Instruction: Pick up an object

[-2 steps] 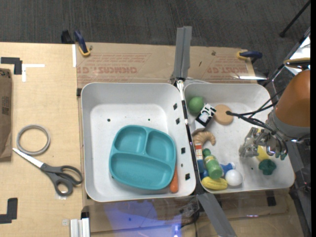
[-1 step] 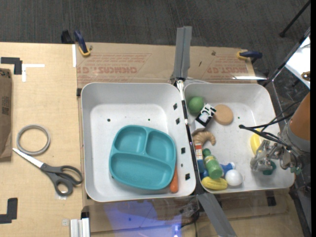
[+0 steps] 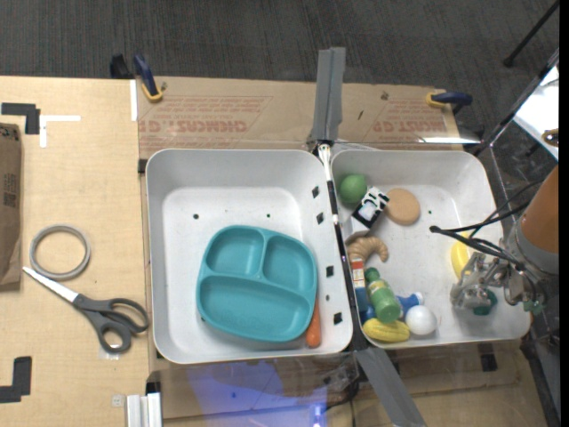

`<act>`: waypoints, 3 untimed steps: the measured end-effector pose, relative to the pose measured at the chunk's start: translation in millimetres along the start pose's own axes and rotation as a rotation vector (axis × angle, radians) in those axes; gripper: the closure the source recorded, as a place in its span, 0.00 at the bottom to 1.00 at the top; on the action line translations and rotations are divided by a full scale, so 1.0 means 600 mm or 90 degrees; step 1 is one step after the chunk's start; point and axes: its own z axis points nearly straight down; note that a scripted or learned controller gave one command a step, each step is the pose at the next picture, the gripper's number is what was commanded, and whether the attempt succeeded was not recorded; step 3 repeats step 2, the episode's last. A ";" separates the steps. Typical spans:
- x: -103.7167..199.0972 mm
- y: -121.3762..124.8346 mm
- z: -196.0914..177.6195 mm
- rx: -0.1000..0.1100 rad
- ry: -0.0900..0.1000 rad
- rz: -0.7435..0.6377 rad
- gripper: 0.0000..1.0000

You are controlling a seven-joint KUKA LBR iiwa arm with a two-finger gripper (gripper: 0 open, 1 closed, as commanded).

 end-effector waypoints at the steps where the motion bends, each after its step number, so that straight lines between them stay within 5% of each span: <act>1: 0.000 0.001 0.000 0.000 0.000 -0.035 0.00; 3: -0.019 0.004 0.000 0.000 -0.001 -0.072 0.00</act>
